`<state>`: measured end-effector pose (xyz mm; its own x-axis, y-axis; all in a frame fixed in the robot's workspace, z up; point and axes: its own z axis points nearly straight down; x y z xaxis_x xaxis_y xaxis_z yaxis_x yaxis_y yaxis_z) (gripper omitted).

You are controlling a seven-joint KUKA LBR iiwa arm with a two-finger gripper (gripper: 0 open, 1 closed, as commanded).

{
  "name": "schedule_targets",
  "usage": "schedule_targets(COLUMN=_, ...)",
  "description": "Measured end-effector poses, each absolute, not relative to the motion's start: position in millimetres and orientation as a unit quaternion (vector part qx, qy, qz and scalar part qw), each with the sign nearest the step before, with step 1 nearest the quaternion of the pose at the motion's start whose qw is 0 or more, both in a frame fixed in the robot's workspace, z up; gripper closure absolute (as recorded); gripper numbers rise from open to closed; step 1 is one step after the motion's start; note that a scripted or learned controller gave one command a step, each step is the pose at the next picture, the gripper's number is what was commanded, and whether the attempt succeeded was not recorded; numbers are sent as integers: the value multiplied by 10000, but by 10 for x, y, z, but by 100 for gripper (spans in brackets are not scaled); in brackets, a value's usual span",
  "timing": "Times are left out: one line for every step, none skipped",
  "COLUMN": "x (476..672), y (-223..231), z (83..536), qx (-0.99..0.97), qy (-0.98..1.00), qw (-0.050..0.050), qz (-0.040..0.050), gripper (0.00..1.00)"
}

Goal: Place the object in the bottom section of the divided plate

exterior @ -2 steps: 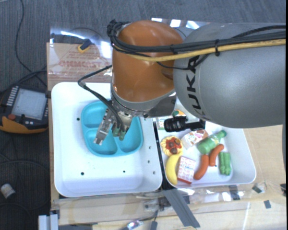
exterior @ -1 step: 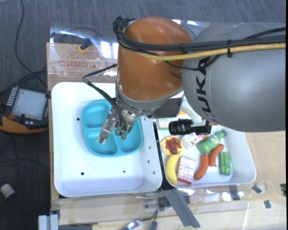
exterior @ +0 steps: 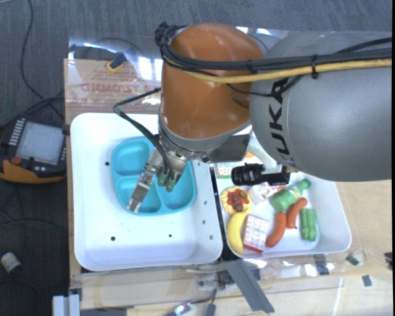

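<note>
Leftmost, one handheld pendant [exterior: 29, 151] lies on the floor. Next, one blue plate [exterior: 128, 170] sits in the left bin [exterior: 92, 229]; above it the fingers [exterior: 141, 188] hang, and whether they grip anything I cannot tell. Letters "KU" mark the arm [exterior: 329, 124]. The right bin [exterior: 336, 232] holds one banana [exterior: 234, 232], one carrot [exterior: 276, 229], one sausage [exterior: 295, 212], and one red-and-white carton [exterior: 254, 234] with unreadable print.

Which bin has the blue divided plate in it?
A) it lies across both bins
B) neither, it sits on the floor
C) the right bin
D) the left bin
D: the blue plate lies inside the left bin, with the gripper over it, while the right bin holds toy food such as a banana.
</note>
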<state>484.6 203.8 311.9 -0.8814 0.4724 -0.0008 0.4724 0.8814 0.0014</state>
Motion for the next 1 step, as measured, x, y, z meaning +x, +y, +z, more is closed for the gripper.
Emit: schedule_targets(x=4832, y=1174, z=1702, qx=2255, qy=9742, qw=-13, qz=-7, gripper=0)
